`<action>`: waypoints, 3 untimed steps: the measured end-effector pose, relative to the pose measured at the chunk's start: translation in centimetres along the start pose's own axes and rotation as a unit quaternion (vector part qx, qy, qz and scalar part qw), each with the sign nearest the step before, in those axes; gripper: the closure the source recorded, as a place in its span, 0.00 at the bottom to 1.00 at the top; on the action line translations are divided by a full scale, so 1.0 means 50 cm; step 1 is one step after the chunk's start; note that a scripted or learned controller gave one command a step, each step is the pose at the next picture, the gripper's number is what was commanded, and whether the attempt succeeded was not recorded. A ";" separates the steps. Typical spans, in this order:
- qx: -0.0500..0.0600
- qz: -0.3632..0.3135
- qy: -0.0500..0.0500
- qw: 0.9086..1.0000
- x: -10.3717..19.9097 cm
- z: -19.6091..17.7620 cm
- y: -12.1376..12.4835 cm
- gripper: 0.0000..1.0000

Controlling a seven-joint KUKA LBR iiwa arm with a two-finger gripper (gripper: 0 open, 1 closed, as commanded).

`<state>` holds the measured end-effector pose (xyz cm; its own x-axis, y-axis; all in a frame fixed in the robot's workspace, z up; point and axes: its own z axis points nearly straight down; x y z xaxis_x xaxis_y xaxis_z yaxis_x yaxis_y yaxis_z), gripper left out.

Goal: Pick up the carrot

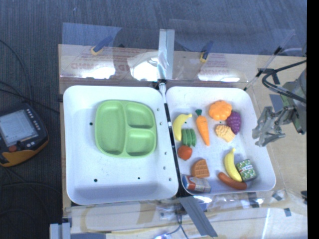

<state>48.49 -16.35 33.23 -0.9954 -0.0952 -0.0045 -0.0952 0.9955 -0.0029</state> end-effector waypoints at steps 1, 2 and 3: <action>0.000 0.000 -0.001 1.000 -0.003 -0.018 0.001 1.00; -0.002 0.016 0.002 1.000 -0.026 0.044 -0.121 1.00; 0.000 0.016 -0.001 1.000 -0.030 0.020 -0.120 1.00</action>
<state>50.56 -22.20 32.24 -0.9979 -0.0636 -0.0069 -0.0636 0.9980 -0.0036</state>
